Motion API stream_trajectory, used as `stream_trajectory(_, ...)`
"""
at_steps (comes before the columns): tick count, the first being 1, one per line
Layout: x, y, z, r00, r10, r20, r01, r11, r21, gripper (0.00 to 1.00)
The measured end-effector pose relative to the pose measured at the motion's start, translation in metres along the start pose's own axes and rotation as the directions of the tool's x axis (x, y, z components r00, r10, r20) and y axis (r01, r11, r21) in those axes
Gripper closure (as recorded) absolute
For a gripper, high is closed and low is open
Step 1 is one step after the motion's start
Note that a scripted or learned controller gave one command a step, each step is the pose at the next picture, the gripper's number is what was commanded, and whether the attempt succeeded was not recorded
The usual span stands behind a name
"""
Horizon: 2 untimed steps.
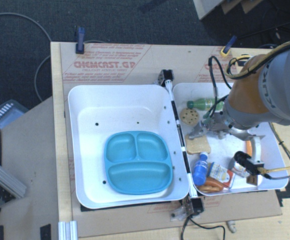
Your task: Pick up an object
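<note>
Tabletop (109, 66), right bin (272, 184) crowded: fingers (201, 130) over bread slice (198, 144), state indeterminable; cookie (189, 116) adjacent, mis-grasp risk.

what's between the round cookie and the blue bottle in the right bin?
In the camera view, a slice of toast lies between the round cookie and the blue bottle in the right bin.

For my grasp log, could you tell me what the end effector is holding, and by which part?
It cannot be told: the end effector sits low over the toast slice in the right bin, but no object shows between its tips.
</note>
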<state>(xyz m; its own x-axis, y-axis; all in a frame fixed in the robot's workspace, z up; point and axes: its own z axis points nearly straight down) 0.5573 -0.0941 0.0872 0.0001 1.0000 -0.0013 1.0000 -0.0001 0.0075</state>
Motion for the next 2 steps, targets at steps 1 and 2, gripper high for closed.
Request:
stream_trajectory(1,-0.001,-0.017,0.000,1.000,0.001,-0.001,-0.001,1.000,0.001,0.00)
stream_trajectory(2,0.002,-0.038,0.000,1.000,0.001,0.000,-0.001,1.000,0.000,0.00)
